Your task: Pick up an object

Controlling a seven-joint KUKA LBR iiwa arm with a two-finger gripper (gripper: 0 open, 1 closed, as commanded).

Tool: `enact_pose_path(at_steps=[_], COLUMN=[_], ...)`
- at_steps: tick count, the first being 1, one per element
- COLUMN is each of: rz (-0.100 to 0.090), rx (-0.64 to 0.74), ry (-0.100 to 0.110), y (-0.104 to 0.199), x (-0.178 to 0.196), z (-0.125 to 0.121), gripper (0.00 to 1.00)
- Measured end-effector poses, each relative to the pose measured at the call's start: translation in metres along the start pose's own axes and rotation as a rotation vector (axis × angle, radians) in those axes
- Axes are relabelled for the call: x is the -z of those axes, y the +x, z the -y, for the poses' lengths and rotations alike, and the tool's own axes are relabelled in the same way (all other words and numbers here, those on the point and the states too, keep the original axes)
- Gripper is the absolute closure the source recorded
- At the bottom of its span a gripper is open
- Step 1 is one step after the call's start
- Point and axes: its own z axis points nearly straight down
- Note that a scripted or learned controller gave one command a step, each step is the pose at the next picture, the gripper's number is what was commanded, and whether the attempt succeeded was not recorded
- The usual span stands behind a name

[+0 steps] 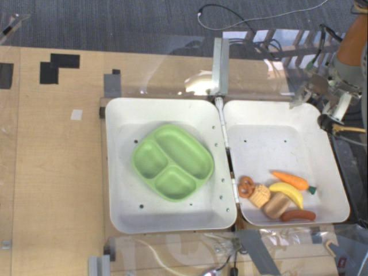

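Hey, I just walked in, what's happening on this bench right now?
A robot arm sits at the far right edge, above the back corner of the right bin, not touching any item. Its job is to pick something up, and nothing looks lifted yet. The toy food lies bunched in that bin's near corner: a carrot, banana, pretzel, corn and sausage. The left bin holds a green divided plate.
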Motion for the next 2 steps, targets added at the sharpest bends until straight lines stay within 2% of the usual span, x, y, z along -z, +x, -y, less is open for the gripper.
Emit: enact_pose_path(at_steps=[1,2], rz=[0.000,-0.001], rx=[0.084,0.082], ry=[0.005,0.002], y=[-0.013,-0.045], x=[-0.100,-0.061], z=[0.079,0.076], gripper=[0.00,0.00])
